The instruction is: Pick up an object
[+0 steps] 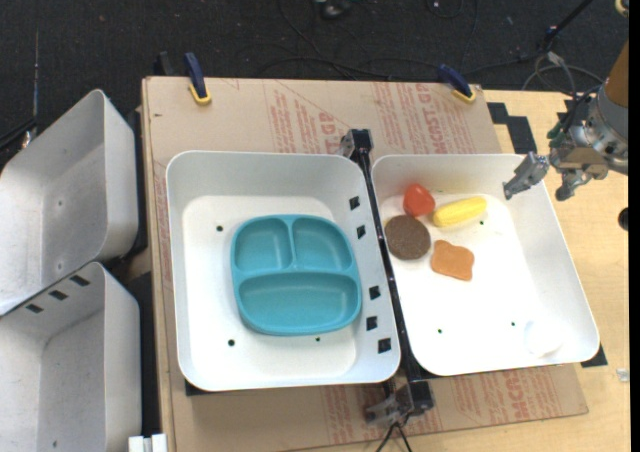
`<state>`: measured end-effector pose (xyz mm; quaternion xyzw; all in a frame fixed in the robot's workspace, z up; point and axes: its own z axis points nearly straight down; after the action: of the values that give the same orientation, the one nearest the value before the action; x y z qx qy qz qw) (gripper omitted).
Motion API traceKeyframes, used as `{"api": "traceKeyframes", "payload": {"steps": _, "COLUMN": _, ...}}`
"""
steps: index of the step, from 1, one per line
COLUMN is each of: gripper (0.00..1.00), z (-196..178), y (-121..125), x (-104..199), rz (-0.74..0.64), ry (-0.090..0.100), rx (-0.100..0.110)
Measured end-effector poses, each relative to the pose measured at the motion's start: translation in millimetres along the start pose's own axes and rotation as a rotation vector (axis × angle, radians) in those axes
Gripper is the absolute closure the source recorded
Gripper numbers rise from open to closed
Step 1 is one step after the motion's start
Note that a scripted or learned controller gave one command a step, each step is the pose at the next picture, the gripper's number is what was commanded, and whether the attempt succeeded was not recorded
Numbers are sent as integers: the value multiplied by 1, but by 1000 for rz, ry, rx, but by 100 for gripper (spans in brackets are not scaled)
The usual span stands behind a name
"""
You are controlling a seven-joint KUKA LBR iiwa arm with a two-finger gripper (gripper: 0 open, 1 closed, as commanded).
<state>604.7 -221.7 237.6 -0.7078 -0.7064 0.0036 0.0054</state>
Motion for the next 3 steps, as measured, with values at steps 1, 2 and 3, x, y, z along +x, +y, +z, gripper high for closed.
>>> {"api": "traceKeyframes", "payload": {"steps": 1, "gripper": 0, "z": -8, "y": 3, "x": 1, "rz": -4, "ry": -3, "rx": -13}}
{"api": "traceKeyframes", "payload": {"steps": 2, "gripper": 0, "z": 55, "y": 3, "x": 0, "rz": -1, "ry": -2, "rx": -9}}
{"api": "traceKeyframes", "payload": {"steps": 3, "gripper": 0, "z": 119, "y": 1, "x": 6, "rz": -2, "ry": -1, "rx": -8}}
